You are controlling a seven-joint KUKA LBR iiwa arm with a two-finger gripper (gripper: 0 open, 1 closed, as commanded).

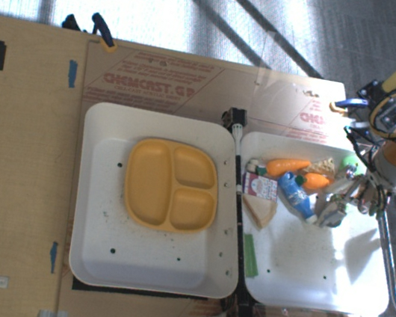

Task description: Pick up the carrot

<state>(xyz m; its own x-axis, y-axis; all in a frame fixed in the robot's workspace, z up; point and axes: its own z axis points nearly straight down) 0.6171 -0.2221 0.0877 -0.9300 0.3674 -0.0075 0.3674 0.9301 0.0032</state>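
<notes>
My gripper [331, 209] is hanging low in the right bin [297, 285], just beside a blue bottle [296, 195]. The carrot [288, 166] is lying near the bin's far wall, apart from my fingers. A small carton [260, 186] is sitting beside it. A yellow divided plate [172, 185] is resting in the left bin [93, 234].
</notes>
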